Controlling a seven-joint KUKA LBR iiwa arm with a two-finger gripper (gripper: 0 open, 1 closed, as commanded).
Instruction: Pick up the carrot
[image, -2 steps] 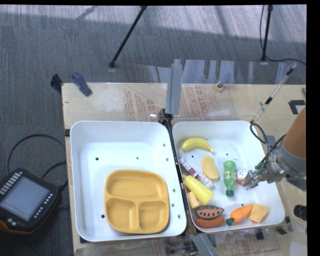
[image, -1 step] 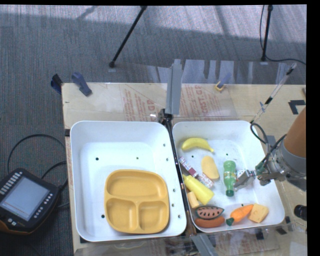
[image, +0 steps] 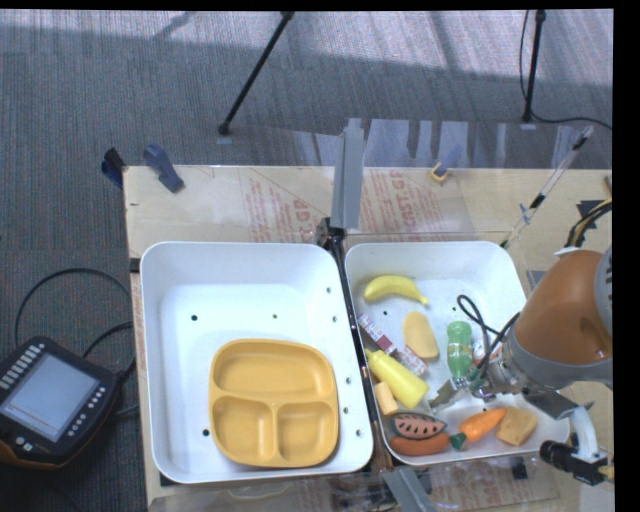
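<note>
You have the carrot (image: 480, 425) lying in the right bin (image: 500, 262), near that bin's front edge, tilted with its green end toward the watermelon slice (image: 418, 425). Taking the carrot as your landmark: the watermelon slice sits just to its left, with a red sausage-shaped piece (image: 420, 445) below the slice, along the front wall. Just to the carrot's right lies a tan wedge (image: 517, 428). Above the carrot stands a green bottle (image: 459, 348), and further up-left are a pale orange oval piece (image: 421, 335) and a banana (image: 393, 289). A yellow bottle (image: 397, 376) lies to the carrot's upper left.

Your tool (image: 462, 385) hangs just above the carrot and slightly left, close to the green bottle's base. You cannot tell how wide its fingers stand, and nothing shows between them.

Well to the carrot's left, the other bin (image: 170, 300) holds a yellow divided plate (image: 272, 400).
</note>
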